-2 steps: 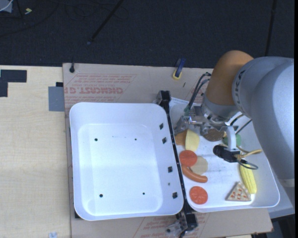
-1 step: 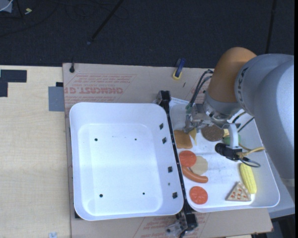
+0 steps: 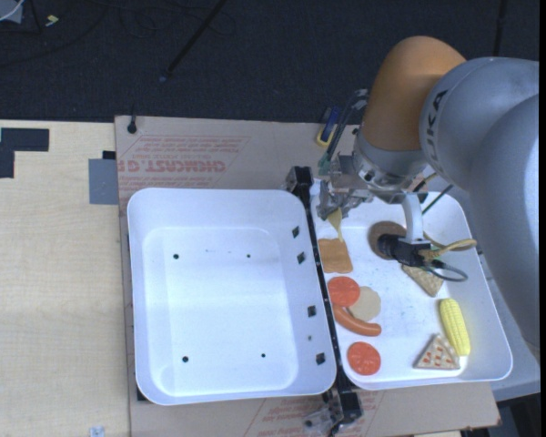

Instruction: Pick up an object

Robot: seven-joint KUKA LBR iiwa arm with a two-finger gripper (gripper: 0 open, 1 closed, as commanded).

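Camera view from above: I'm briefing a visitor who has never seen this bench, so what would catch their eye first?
First the big grey arm with its orange band, reaching in from the right over the far end of the right bin. Next, that bin's bright scatter of toy food: a yellow corn cob, a pizza slice, red tomato slices and a sausage. Beside it lies the left bin, plain white.
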